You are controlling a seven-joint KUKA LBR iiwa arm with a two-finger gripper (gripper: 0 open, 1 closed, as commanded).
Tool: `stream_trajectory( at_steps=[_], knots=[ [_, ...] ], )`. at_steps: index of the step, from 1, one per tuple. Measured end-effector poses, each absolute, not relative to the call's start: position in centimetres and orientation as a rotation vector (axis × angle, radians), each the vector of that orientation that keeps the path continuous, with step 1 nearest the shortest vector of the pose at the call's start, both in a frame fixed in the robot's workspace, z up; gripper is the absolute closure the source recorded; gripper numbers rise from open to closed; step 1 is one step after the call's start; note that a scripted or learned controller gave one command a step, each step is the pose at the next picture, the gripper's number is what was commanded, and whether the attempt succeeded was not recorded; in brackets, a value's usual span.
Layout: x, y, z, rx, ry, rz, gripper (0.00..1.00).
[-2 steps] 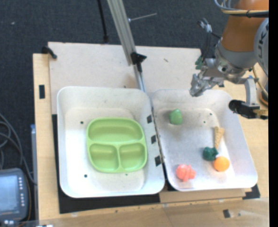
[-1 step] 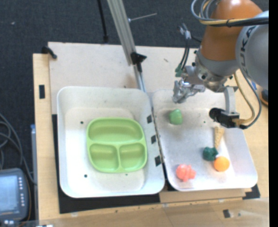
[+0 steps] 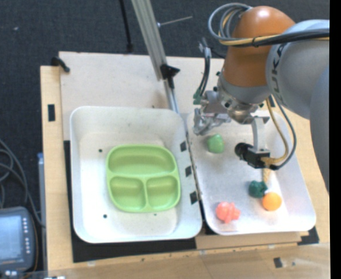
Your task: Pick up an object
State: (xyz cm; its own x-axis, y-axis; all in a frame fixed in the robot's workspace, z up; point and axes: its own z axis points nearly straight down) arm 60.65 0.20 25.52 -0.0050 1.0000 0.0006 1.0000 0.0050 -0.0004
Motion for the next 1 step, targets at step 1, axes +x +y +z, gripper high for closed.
stream_trajectory(
  at_steps=[1],
  knots=[
    [60.05, 5.35, 25.92, -2.212, -2.23, -0.003, 1.0]
  ],
)
